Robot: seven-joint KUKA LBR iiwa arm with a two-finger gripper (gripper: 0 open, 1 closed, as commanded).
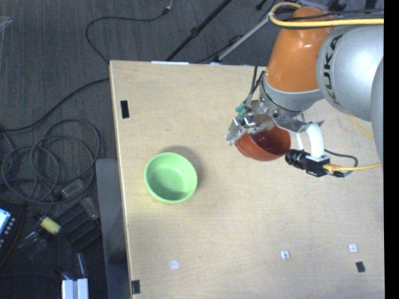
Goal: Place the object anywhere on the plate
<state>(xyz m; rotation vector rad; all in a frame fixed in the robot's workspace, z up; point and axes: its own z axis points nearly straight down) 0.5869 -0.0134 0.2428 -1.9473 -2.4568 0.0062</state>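
From the one camera above the bench, I take the green bowl [171, 177] as my landmark; it stands on the bare wooden bench top [249, 242], a little left of the middle. To the right of the green bowl and slightly further back, the grey arm [349, 67] with its orange band [298, 48] hangs over the bench. Directly under its wrist I see a red-brown round dish [265, 145], which I judge to be either the plate or the object of the task; the picture does not make clear which. The gripper [252, 124] sits at the near-left rim of this dish, on the side facing the green bowl. Whether it is clenched on the rim, released, or only touching, I cannot tell, because the wrist covers the place.

The arm stands straight above the dish, probably so that the tool can come down vertically on the rim. The green bowl is well apart from the dish, with free bench between them.

A black cable connector [305, 161] with a yellow wire hangs just right of the dish, so it could brush the dish when the arm turns.
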